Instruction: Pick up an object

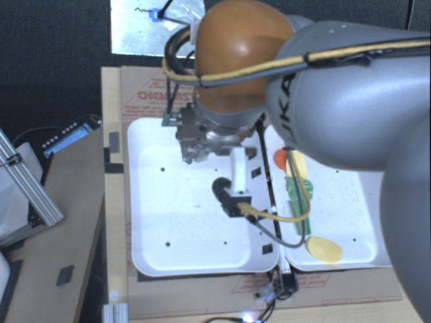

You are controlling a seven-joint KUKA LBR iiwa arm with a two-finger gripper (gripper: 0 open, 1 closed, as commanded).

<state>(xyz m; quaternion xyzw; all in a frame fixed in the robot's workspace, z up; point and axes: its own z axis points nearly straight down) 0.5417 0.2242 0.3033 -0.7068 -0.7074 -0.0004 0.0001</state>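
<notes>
Arm point(350, 106) is held over left bin point(168, 207); gripper point(194, 150) state cannot be told.
Green stick point(295, 192) is judged light, stiff, smooth; best pinched mid-length.

- arm point(350, 99) in from right, big grey link across top
- orange band point(236, 52) above wrist
- gripper point(194, 147) pts downward, at arm's left end

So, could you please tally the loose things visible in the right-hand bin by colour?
Orange piece: 1
Green strip: 1
Yellow oval and pale yellow piece: 2
Total: 4 in view; the arm covers part of that bin.
</notes>
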